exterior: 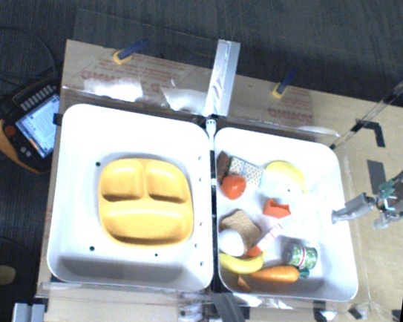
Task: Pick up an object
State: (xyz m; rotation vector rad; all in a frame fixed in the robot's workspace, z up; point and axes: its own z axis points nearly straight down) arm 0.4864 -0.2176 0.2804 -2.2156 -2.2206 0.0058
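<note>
The right bin (340,237) holds several small objects. A red tomato (233,187) lies near its left wall, and a yellow round fruit (284,177) sits at the back. An orange piece (277,209) is in the middle. Toward the front are a brown block (242,225), a white egg (231,242), a banana (240,263), a carrot (273,274) and a green can (300,255). A grey metal part that looks like my gripper (375,205) shows at the far right, just outside the right bin's rim. It is apart from every object, with nothing visibly in it.
The left bin (72,175) holds a yellow divided plate (147,199). A ridge (210,203) separates the two bins. A checkered item (246,170) lies at the back of the right bin. A handheld controller (30,127) lies off the bench at left.
</note>
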